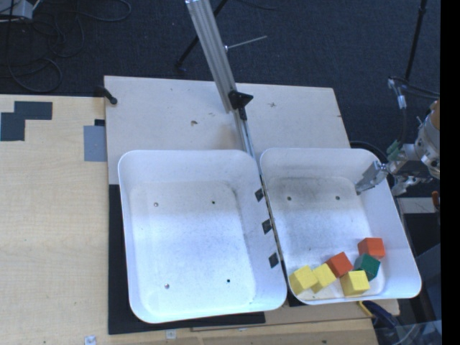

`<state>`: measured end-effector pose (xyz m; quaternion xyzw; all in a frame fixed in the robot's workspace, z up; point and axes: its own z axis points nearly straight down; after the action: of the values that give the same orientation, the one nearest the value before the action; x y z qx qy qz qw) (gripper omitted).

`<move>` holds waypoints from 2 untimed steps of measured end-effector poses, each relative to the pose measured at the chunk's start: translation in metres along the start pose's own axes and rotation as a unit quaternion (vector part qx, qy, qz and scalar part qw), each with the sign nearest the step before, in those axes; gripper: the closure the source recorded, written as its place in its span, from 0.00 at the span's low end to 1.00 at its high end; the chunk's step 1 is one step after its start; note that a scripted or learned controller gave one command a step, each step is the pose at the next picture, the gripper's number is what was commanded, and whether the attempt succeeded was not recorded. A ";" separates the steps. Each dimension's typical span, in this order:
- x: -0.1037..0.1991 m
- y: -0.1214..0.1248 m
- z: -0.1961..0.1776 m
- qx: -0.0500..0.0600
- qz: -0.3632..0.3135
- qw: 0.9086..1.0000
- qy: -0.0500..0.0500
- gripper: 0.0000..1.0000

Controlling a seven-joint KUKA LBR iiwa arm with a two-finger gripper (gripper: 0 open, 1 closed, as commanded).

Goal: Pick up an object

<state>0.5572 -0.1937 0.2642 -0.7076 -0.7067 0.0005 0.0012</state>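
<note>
while the gripper hovers at the right bin's rim, jaw state unclear, the blocks lie untouched, so picking remains.

Two white bins are noted: the left bin and the right bin, both with grey scuffing and dark speckles on their floors. In the right bin, cubes are recorded as follows: orange-red cube, red cube, green cube, and three yellow cubes. The bench board is observed as off-white. A pale wood surface carries grey patches. A silver rail with a black bracket is seen. The floor is dark blue.
</note>
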 end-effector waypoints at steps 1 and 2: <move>0.014 0.064 0.156 0.003 -0.002 1.000 0.001 0.00; 0.065 0.022 0.031 -0.004 -0.002 1.000 0.000 0.00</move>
<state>0.5795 -0.1286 0.2335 -0.7060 -0.7083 -0.0019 -0.0015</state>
